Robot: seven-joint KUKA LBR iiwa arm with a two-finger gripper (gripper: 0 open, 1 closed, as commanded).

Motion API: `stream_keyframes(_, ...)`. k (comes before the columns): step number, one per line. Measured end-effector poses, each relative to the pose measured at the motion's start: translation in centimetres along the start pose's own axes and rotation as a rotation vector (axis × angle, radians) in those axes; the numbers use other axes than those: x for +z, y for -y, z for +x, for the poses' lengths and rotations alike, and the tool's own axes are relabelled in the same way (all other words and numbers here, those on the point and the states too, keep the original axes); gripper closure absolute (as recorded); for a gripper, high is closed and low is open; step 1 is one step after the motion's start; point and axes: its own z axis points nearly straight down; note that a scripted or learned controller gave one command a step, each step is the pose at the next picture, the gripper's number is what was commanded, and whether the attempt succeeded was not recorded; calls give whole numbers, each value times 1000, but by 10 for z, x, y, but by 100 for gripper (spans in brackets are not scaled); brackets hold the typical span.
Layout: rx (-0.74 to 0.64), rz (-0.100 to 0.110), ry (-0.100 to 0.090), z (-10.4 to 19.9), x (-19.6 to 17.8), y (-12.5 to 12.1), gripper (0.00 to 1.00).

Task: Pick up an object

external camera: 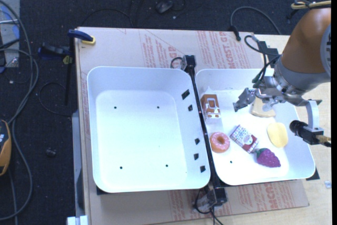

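Note:
My gripper (256, 98) hangs over the upper middle of the right bin (303, 166), on the grey arm with the orange band (310, 34) coming in from the right. Right under it, partly covered, lies a tan bread-like piece (261, 110). A white and orange carton (210, 106) lies to its left by the bin's inner wall. Lower down are a pink-iced donut (219, 142), a red and white packet (244, 138), a yellow lemon (277, 135) and a purple bunch of grapes (268, 157).
The left bin (100, 129) stands beside the right one, with black clips along the shared wall (196, 113). Both rest on a cardboard-covered bench (158, 45). Cables and a clamp lie on the dark floor around it.

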Motion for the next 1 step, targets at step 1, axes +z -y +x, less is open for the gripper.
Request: stream_keyframes(1, 4, 9, -1, -50, 102, -2, 0)
